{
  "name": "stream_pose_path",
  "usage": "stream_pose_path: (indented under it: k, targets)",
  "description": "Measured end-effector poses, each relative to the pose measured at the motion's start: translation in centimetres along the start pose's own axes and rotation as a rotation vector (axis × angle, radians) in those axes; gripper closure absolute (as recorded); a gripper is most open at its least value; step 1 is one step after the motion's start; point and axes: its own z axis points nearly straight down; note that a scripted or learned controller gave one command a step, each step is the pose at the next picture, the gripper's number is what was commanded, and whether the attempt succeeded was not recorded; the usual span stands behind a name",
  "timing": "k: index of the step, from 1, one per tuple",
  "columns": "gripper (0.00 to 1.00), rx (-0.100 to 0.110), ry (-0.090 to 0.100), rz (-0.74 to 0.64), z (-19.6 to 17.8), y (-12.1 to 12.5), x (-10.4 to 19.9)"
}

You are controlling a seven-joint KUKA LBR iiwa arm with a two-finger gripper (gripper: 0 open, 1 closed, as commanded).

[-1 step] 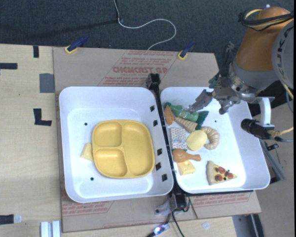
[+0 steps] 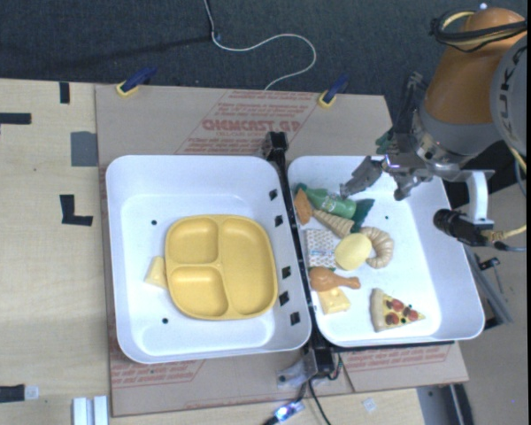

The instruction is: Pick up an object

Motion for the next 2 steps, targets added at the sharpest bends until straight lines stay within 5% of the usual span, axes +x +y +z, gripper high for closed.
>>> stream_pose_path:
  k: [2]
  targets:
    - [0.00,0.007,0.000,0.000,11.8,1.0,0.6]
